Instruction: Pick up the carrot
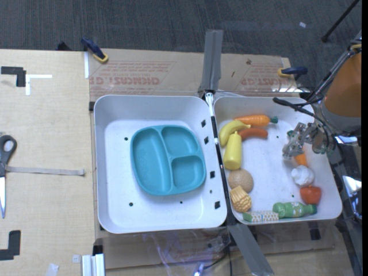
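I see the carrot [253, 119] lying at the far edge of the right bin [270, 203], just above a red sausage [253, 133] and beside the banana [229, 130]. My pincer [296, 143] hovers over that bin's right side, apart from the carrot; its opening I cannot tell.

Carrot [254, 120] near end effector [297, 144]

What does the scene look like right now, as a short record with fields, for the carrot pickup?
target: carrot, lying at the far edge of the right bin
carrot neighbours: banana to its left, sausage just below
claw: above the right bin's right side, apart from the carrot
left bin: holds a blue divided plate
task status: carrot not yet picked up
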Action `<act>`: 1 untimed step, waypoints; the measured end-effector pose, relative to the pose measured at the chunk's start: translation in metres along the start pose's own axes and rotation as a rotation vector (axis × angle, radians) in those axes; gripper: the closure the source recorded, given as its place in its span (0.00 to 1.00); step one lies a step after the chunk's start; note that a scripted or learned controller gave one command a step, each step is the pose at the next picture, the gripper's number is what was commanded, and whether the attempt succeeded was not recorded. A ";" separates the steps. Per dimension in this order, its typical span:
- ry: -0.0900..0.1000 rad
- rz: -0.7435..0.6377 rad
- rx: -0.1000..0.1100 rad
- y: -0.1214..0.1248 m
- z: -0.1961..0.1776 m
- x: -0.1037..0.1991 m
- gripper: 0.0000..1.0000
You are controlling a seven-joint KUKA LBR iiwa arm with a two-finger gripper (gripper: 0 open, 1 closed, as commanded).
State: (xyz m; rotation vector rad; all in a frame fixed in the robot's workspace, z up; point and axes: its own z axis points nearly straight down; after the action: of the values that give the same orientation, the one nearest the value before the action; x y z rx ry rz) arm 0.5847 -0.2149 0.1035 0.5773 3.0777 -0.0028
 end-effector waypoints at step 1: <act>0.006 -0.287 -0.002 -0.038 0.010 0.079 1.00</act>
State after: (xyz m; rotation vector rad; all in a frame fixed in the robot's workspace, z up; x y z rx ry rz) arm 0.4978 -0.2219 0.0930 0.1320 3.1349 -0.0009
